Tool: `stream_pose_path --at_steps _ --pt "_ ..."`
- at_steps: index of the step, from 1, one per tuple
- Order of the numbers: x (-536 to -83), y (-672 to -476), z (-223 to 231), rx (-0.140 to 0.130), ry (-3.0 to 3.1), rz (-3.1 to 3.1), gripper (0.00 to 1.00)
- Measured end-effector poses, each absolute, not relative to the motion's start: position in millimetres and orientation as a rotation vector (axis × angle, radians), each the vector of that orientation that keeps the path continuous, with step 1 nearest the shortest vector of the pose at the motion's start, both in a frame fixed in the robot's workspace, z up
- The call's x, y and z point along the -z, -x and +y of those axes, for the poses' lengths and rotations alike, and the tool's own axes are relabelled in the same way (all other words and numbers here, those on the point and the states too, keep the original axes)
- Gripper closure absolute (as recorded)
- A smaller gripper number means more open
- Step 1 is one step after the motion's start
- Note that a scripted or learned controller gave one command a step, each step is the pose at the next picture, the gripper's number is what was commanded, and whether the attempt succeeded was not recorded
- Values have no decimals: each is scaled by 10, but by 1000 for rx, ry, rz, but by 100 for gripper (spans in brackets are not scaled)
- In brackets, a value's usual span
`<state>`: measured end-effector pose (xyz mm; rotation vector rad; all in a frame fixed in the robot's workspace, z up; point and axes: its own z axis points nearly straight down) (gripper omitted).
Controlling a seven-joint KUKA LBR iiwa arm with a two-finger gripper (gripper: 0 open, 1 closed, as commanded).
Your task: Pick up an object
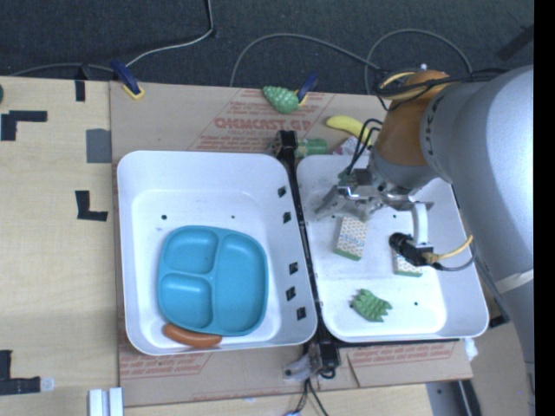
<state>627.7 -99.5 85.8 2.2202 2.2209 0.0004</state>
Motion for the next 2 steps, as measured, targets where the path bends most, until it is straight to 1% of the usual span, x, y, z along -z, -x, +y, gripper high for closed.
stream_pose_path --at_steps 1,2 --pt "-861 -6205 -968 -2 -2217 2218 0" --pt "-853 -6690 -1033 -2 -2217 2222 0"
